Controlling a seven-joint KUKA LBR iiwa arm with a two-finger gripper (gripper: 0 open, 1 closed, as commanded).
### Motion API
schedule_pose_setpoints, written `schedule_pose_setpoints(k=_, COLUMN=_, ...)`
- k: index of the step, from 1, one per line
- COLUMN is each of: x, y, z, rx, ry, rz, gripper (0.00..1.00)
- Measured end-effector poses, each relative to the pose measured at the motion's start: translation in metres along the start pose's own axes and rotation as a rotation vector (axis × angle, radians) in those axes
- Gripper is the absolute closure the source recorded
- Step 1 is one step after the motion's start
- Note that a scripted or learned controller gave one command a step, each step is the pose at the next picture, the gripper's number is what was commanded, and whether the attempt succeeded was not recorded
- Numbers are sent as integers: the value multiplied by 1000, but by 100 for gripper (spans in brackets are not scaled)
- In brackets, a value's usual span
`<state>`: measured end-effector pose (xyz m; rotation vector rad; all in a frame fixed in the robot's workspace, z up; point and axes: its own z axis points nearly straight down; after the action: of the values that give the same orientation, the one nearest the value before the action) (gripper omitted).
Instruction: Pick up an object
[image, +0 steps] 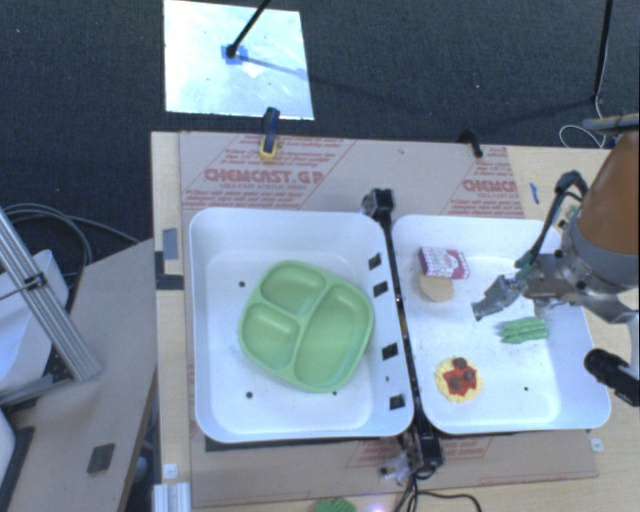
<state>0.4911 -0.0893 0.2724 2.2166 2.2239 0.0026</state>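
dark carpet surrounds a bench (330, 165) covered with printed brown board, bearing two shallow white bins side by side. over the right bin (575, 415) the gripper (492, 300) reaches in from the right edge, its grey fingers pointing leftward above the bin floor; whether they are apart or together cannot be told, and nothing shows between them. just below and right of the gripper lies a green bean-like toy (524, 330). to the gripper's left, a tan round cookie (436, 288) touches a small red-and-white box (443, 262) behind it. nearer the front of the bin sits a small pizza toy (458, 379), yellow with red topping, well apart from the gripper. the left bin (215, 300) holds a light green divided plate (305, 325) with three compartments.
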Motion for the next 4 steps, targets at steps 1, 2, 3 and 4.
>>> schedule_pose_setpoints(k=1, x=-8, y=-7, z=113, rx=13, ry=2, rz=3, gripper=0)
schedule_pose_setpoints(k=2, x=-6, y=-5, z=192, rx=2, ry=0, rz=2, gripper=0)
schedule_pose_setpoints(k=3, x=-8, y=-4, z=177, rx=-2, ry=-2, rz=3, gripper=100)
schedule_pose_setpoints(k=4, x=5, y=-5, z=188, rx=1, ry=-1, rz=0, gripper=100)
